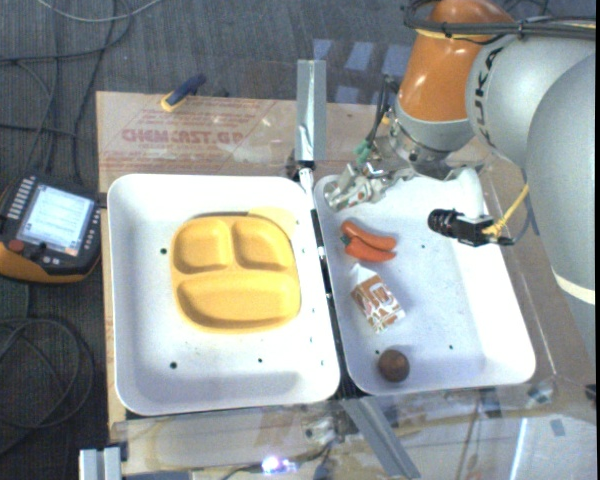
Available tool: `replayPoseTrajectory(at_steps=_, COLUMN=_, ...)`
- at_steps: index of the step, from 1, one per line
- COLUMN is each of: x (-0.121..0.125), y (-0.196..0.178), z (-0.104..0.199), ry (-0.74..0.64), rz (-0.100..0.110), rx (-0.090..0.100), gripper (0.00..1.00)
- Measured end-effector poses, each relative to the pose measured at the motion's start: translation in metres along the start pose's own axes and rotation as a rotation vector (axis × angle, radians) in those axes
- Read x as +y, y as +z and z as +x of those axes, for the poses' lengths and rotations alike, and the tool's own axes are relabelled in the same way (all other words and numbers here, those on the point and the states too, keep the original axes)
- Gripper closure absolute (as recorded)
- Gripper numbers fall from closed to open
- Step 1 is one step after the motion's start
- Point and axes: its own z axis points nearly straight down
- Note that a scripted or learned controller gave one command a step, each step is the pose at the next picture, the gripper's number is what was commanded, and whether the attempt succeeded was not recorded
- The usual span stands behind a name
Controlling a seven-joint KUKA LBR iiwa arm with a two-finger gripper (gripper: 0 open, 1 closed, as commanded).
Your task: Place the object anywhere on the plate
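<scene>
Across the bench, seen from the fixed overhead camera, two shallow white bins sat side by side. The left bin carried a yellow plate with three compartments, lying a little above the bin's middle and clear of its walls. The right bin held three loose things. A red-orange hot dog lay toward the bin's 11 o'clock area, its long axis running roughly from 10 o'clock to 4 o'clock, so one end pointed up toward the divider between the bins and the other down into the bin's open floor. Just below it, toward 6 o'clock, lay a small brown-and-white packet, tilted on a similar slant and apart from the hot dog. A dark brown round object sat farther down at 6 o'clock, near the bin's lower edge.

The gripper hung at the right bin's upper left corner, at about 12 o'clock from the hot dog, near it but not touching. Nothing showed between its fingers; how wide the jaws stood could not be made out at that angle. The orange band of the arm rose above it toward 1 o'clock.

Beyond the bench at 9 o'clock rested a handheld pendant with a lit screen.
</scene>
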Motion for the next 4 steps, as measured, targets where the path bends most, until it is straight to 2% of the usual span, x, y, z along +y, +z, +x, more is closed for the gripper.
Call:
replayPoseTrajectory(at_steps=1, x=0.025, y=0.015, z=0.063, ry=-0.095, rz=-0.006, rx=-0.008, gripper=1.00)
replayPoseTrajectory(at_steps=2, x=0.023, y=0.019, z=0.064, ry=-0.096, rz=0.001, rx=-0.005, gripper=0.00)
replayPoseTrajectory(at_steps=3, x=0.014, y=0.040, z=0.095, ry=-0.082, rz=-0.006, rx=-0.021, gripper=0.00)
replayPoseTrajectory(at_steps=4, x=0.013, y=0.029, z=0.084, ry=-0.072, rz=-0.007, rx=-0.037, gripper=1.00)
